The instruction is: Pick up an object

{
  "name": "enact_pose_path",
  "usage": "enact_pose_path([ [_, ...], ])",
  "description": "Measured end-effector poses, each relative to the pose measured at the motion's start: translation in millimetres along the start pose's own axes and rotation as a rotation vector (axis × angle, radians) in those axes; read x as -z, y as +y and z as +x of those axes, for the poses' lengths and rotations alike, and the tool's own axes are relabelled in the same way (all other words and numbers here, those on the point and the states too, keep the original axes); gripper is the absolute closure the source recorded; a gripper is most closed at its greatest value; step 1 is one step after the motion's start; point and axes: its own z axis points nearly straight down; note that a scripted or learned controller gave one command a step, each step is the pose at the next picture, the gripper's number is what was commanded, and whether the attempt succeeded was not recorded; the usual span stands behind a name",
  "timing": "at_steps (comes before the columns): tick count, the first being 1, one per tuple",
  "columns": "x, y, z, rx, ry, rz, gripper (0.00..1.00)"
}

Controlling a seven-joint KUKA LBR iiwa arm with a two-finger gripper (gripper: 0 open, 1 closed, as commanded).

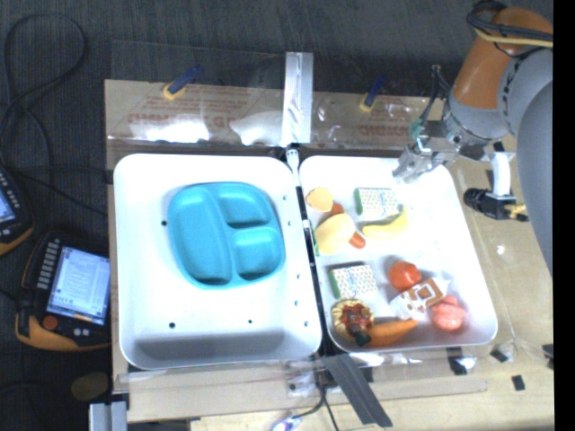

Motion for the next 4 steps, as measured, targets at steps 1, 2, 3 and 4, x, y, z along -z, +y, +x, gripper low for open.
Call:
enact_pose_path([
  [1,22.4,-1.0,43.3,-0.682,-0.002,0.002,1.00],
  [2,-51.9,-33.4,-3.1,-0.617,-0.001,0.003,1.00],
  [3,70.7,-0.8,32.6,-0.339,-0.002,0.001,1.00],
  [4,-39.0,-1.4,-28.8,-0.262,0.000,0.004,1.00],
])
